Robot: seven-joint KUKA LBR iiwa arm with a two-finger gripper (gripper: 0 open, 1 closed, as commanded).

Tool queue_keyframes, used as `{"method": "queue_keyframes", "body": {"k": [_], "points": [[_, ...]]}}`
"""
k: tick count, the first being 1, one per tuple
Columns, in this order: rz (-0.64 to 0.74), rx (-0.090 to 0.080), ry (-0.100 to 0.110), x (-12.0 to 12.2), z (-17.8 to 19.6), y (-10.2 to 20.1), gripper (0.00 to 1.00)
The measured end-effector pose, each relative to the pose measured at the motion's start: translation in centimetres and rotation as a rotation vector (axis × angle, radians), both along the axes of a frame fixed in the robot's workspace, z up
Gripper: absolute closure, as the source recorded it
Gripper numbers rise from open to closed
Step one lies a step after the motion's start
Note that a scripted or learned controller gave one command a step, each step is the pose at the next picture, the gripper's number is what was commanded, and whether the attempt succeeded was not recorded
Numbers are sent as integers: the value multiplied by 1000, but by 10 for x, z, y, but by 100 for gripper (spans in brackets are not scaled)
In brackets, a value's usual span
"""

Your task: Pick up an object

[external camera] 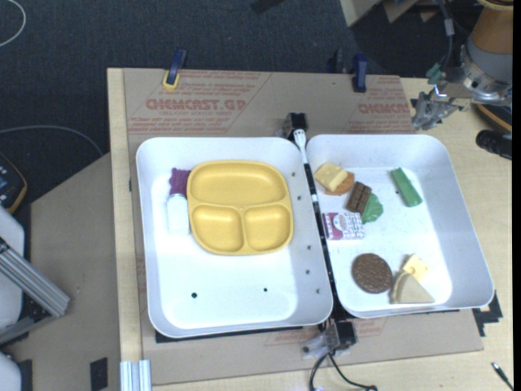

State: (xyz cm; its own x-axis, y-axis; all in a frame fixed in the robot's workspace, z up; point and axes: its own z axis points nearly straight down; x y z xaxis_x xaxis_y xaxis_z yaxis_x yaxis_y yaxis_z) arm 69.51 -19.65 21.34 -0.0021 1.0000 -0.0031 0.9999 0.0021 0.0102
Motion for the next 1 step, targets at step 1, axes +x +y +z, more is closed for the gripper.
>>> {"method": "queue_keyframes", "body": {"k": [1], "points": [[-1, 1, 5, 1, 13, 0, 100]]}}
